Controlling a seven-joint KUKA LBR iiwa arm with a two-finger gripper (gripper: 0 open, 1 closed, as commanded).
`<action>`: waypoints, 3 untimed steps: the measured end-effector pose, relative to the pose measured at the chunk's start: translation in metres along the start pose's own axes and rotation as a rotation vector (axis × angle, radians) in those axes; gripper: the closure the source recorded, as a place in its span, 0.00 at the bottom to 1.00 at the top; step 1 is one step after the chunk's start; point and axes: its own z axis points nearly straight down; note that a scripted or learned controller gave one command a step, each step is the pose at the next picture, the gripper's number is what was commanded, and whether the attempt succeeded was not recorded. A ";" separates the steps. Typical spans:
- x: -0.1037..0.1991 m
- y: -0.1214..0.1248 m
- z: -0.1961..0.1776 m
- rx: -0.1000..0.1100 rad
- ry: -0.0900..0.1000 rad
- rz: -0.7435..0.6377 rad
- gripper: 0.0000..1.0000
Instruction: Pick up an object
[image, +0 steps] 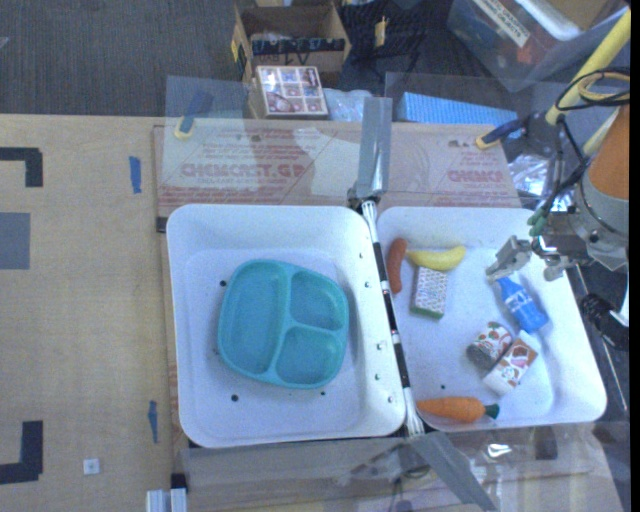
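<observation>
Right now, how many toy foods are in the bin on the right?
4. A hot dog by the left wall, a banana beside it, a sponge-like sandwich block below them, and a carrot near the front edge.

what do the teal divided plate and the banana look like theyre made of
The teal divided plate looks like moulded plastic with a smooth, matte finish: one even colour, rounded rim and soft-edged compartments. The banana is probably a plastic toy: its yellow is flat and uniform with no spots, though the view is too coarse to be sure.
</observation>
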 end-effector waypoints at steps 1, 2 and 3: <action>-0.064 0.049 0.098 -0.003 -0.002 0.000 0.00; -0.073 0.040 0.148 -0.008 0.005 -0.062 0.00; -0.077 0.039 0.138 -0.009 -0.001 -0.058 1.00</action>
